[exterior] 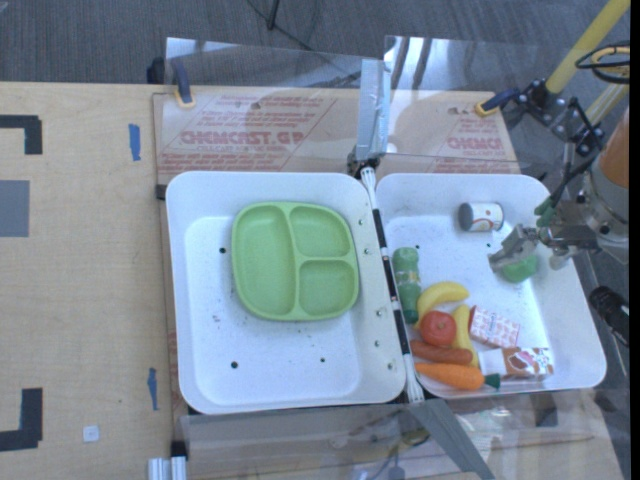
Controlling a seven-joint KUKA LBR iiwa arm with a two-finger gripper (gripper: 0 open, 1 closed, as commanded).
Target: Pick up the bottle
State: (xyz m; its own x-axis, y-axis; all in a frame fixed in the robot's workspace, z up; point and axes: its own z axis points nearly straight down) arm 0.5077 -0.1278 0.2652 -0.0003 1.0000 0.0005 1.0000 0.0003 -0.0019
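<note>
Two white bins (200,268) sit side by side on the surface. The left-hand bin holds one green divided plate (296,260). At lower right of the frame: one green bottle (406,280), one banana (441,295), one tomato (437,327), one carrot (450,375), one white can (481,216) and two small cartons (494,326).

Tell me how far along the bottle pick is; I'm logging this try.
Done: the gripper is inside the right bin, near its right side. In hand: nothing clearly; a green thing lies at it. Left: the bottle lies untouched by the divider.
</note>
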